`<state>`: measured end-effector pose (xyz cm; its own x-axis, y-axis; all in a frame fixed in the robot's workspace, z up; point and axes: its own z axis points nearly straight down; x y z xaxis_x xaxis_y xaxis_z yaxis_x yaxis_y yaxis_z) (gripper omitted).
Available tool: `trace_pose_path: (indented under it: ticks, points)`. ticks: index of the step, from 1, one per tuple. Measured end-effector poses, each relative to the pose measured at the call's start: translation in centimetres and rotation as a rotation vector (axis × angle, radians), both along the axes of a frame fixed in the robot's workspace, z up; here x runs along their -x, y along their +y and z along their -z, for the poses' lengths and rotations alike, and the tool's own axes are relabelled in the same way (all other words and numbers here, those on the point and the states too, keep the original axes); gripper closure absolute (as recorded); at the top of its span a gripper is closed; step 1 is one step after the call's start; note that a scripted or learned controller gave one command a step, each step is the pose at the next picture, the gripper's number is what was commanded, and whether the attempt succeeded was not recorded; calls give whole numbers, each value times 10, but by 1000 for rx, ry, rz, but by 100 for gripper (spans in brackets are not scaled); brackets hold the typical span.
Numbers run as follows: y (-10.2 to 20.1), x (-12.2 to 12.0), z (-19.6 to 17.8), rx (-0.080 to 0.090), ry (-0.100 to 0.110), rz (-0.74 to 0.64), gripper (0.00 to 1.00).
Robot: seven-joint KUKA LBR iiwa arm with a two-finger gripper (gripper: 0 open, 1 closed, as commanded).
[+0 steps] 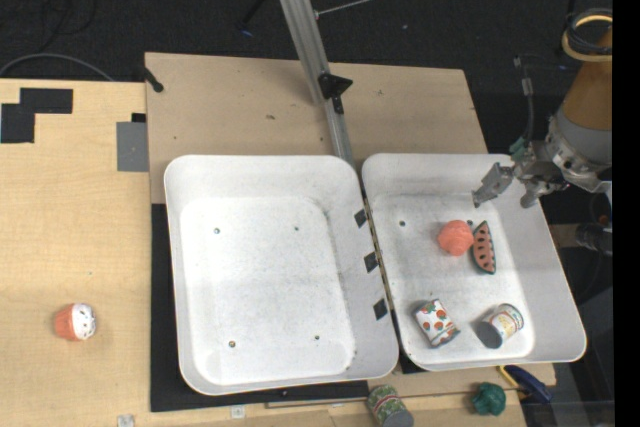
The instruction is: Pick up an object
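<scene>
At the right of the frame, our jaws (508,181) hang spread above the right bin (420,177); descending, we might nudge the pink ball (455,237) rolling away.

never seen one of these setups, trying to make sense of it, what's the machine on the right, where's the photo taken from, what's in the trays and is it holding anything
The machine at the right is a robot arm, grey with an orange band, ending in a two-finger gripper. The one camera is fixed above the bench, looking down at a slant.

Two shallow white bins sit side by side. The right bin holds a pink ball, a watermelon-slice toy beside it, a small patterned carton and a can lying on its side. The left bin sits beside it.

Outside the bins lie a red and white toy on the wooden bench at left, and a small can and a green thing at the front edge.

The gripper hovers over the right bin's far side with nothing between its fingers.
</scene>
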<state>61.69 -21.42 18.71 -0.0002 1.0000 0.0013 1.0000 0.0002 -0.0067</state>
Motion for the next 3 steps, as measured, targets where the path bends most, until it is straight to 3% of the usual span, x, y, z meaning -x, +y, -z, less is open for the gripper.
trace_pose_path:
  ticks: [1,2,3]
  points:
    - [4,2,64,-1,2,0,0]
    - [5,2,97,1,-3,-1,0]
    - [5,2,86,1,-4,0,100]
